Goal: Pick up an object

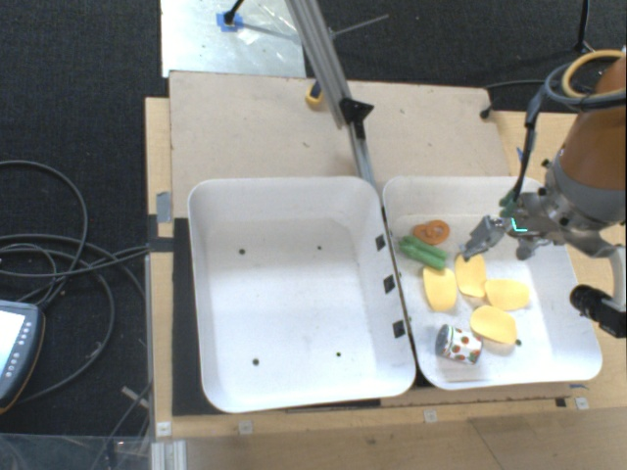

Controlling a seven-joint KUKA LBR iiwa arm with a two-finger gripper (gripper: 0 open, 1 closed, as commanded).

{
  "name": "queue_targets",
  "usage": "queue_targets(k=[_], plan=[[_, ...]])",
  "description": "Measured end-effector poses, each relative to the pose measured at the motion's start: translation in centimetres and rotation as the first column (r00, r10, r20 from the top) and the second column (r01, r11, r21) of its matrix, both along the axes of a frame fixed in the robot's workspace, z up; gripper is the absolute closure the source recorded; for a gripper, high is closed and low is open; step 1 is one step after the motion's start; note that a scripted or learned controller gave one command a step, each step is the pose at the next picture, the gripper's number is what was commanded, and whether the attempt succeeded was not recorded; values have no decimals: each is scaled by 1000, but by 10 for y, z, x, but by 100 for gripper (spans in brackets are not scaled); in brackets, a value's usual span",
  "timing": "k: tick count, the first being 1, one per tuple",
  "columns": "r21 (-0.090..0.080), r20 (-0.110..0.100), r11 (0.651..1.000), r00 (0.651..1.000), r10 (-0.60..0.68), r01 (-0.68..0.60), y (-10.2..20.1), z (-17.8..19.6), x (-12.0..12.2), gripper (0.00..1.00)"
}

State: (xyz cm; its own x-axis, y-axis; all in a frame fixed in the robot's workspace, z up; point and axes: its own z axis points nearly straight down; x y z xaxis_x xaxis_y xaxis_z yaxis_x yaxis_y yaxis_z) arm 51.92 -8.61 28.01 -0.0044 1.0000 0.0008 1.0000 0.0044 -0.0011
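Note:
The right bin [578,355] holds several yellow pieces [471,275], a green pod-shaped item [423,254], a small brown-orange disc [430,231] and a little white can with red dots [458,344] lying on its side. My gripper [507,242] hangs over the back half of this bin, just above and right of the yellow pieces. Its fingers [479,237] are spread open, and nothing is between them.
The left bin [211,292] lies beside the right one, parted by a shared rim with black clips [389,284]. A slanted metal pole [328,57] crosses the back of the bench. Cables lie on the floor to the left.

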Motion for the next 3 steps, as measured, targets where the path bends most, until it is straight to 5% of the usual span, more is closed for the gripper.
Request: queue_targets(k=[1,3], plan=[[0,4,1000,1000,-2,2,0,1,0,0],[1,-5,1000,1000,-4,4,-5,-106,-6,0]])
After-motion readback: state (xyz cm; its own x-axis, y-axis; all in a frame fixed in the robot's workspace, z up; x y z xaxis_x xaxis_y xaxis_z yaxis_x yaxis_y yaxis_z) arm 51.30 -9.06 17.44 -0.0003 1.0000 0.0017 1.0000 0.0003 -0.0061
